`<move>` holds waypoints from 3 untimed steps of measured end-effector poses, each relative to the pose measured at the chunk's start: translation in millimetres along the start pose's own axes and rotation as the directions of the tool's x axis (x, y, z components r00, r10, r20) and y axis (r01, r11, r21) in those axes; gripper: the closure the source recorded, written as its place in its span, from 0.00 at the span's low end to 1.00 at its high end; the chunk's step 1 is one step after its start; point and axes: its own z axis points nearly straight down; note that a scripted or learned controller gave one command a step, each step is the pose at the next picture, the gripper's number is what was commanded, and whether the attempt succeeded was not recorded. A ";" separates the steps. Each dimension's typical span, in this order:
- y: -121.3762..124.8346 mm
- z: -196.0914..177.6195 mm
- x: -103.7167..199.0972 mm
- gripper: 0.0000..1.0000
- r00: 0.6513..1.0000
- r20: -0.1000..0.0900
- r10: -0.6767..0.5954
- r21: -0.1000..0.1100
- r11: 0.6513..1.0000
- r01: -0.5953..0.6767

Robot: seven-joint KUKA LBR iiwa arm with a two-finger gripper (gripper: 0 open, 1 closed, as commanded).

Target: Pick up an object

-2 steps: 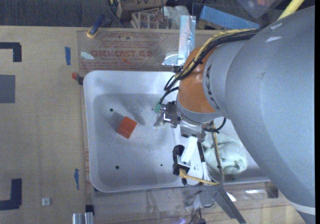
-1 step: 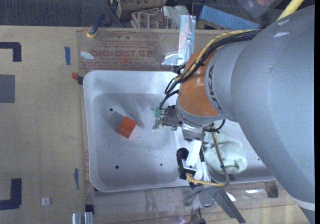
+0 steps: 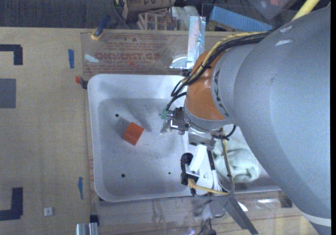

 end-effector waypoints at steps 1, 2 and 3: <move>0.5 0.5 1.3 0.00 1.000 0.002 -0.004 0.001 1.000 0.004; -11.5 -52.9 8.7 0.00 0.999 -0.018 -0.048 0.060 0.997 0.049; -55.4 36.4 55.5 0.00 0.970 -0.033 -0.242 0.053 0.969 0.243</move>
